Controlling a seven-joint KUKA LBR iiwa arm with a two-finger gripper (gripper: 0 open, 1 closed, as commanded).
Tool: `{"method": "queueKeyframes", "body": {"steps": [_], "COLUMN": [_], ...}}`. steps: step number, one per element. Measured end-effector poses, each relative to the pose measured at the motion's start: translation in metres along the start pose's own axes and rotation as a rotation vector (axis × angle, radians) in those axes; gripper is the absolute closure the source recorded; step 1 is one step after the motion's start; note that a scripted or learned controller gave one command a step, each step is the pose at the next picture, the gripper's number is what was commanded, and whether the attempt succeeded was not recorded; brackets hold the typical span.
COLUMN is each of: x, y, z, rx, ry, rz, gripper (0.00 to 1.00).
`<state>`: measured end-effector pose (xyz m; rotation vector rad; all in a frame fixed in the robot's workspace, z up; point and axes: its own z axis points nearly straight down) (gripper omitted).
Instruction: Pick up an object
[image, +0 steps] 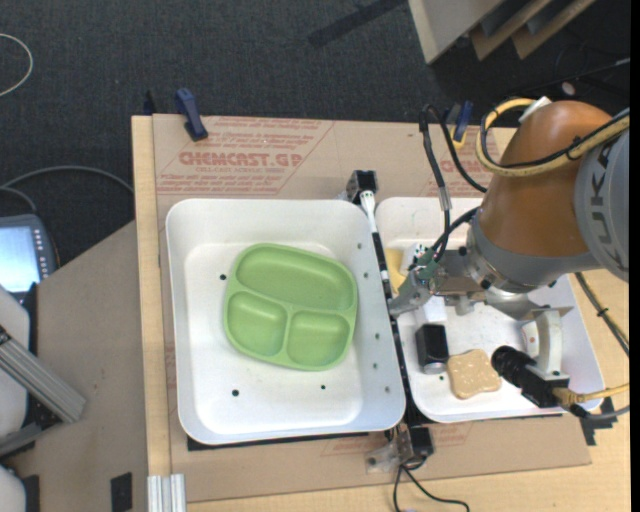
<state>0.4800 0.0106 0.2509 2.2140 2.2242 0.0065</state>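
Camera view puts the claw (412, 292) low over the right bin (590, 335), right of centre; whether it is spread or closed I cannot tell; just below it lies a black block (432, 345), long axis running up and down the frame; best to centre over it and close across its short width, clear of the tan toast (472, 375) beside it.

green plate (292, 305), white bins (195, 330), tan toast (472, 374)

Green divided plate (291, 304) in left bin (190, 300); arm (545, 190) over right bin (500, 405).
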Motion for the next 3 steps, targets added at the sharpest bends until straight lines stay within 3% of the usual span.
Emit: {"method": "queueKeyframes", "body": {"steps": [1,2,3], "x": [-0.002,0.075,0.112], "y": [0.0,-0.001,0.002], "z": [-0.008,-0.015,-0.186], "rx": [0.003,0.004,-0.014], "ry": [-0.001,0.001,0.006], "rz": [0.004,-0.004,-0.003], "gripper": [1.0,1.0,1.0]}}
